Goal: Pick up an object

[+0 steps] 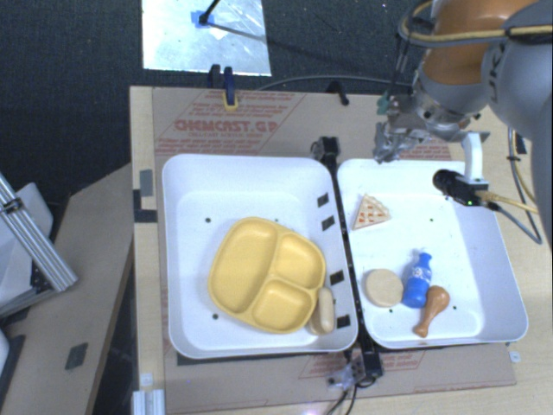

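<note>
A: We're looking down on the bench, and the gripper (393,148) hangs over the far rim of the right bin (497,258), near its back-left corner. The grey arm (518,50) with its orange band comes in from the right.

B: Can we call the claw? From here it's a small blurred metal cluster. We can't tell how far apart it stands, and we see nothing caught in it.

A: Agreed. On to the objects. In the right bin we have a pizza slice (371,212) lying flat toward the back left, nearest the gripper but apart from it.

B: Toward the front we've got a round tan cookie (383,287), a blue bottle (418,278) just beside it, and a chicken drumstick (431,309) touching the bottle's lower end.

A: In the left bin (186,232) we see a yellow divided tray (268,274), and a pale bread roll (324,310) resting against its front-right corner.
</note>
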Controlling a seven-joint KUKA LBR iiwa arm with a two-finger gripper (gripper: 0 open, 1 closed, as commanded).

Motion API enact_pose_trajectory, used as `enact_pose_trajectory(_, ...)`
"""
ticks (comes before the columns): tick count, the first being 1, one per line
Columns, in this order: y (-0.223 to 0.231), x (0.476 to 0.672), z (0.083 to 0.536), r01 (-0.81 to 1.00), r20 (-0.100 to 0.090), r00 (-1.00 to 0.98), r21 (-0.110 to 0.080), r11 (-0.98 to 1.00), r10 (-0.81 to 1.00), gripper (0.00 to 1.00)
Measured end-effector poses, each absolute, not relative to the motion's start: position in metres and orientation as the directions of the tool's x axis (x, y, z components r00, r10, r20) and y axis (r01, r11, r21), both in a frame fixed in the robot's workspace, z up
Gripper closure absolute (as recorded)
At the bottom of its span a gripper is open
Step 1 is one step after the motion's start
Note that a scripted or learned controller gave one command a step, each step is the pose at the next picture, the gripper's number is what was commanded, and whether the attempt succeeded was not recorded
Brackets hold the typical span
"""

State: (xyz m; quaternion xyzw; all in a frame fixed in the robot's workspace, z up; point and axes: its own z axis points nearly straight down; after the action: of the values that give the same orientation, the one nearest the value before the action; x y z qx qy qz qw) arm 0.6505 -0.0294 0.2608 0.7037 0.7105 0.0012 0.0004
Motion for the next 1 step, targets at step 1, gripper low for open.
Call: enact_pose_trajectory(1, 0.0257, 0.6561, 0.2588, 1.000, 0.002, -0.010, 0.004, 0.010, 1.000, 1.00)
